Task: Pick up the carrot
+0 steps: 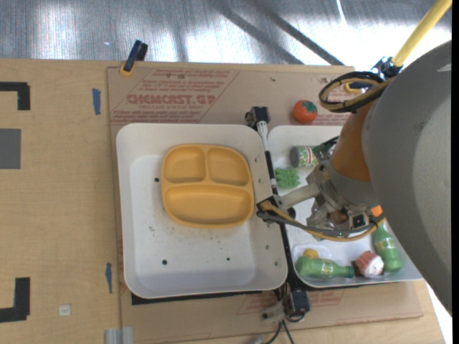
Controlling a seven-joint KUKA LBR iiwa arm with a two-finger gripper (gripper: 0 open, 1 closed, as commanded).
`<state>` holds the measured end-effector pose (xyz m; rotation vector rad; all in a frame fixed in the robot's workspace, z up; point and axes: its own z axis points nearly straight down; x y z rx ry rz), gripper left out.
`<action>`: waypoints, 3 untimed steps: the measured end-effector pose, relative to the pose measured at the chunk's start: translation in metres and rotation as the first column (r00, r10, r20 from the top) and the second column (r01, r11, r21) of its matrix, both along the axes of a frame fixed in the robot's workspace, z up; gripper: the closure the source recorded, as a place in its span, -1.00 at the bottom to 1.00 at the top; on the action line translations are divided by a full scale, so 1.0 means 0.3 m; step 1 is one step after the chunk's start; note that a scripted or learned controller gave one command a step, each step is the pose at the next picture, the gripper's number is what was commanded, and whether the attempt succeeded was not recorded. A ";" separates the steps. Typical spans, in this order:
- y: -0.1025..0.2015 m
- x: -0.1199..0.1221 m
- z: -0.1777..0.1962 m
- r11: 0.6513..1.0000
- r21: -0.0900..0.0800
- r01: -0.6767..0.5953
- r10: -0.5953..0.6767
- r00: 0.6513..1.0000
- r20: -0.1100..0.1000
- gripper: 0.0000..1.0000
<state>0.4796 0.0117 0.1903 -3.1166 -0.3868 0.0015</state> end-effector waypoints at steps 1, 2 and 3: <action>0.037 0.000 0.064 0.999 0.000 0.043 -0.043 0.999 0.001 1.00; 0.013 -0.001 0.062 0.999 0.001 0.034 -0.033 0.999 -0.002 1.00; 0.011 -0.001 0.065 0.999 0.001 0.043 -0.043 0.999 -0.002 1.00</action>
